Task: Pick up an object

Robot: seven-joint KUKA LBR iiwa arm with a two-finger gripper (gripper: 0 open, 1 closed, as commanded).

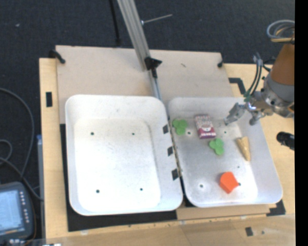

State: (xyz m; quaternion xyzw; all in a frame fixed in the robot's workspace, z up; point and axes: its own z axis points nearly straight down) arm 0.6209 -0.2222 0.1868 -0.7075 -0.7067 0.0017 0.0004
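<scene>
Your two-finger gripper [243, 115] hangs with fingers spread and nothing between them, just above the tan wedge-shaped block [243, 148], likely staging a descent onto it.

Wooden bench [113, 68] under two white bins [118, 152]

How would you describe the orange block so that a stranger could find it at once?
Start at the right-hand white bin. Go to its near edge, toward the front right corner: the orange block lies there by itself. It is the one bright orange, boxy thing; the others are two green pieces, a pink packet and a tan cone.
</scene>
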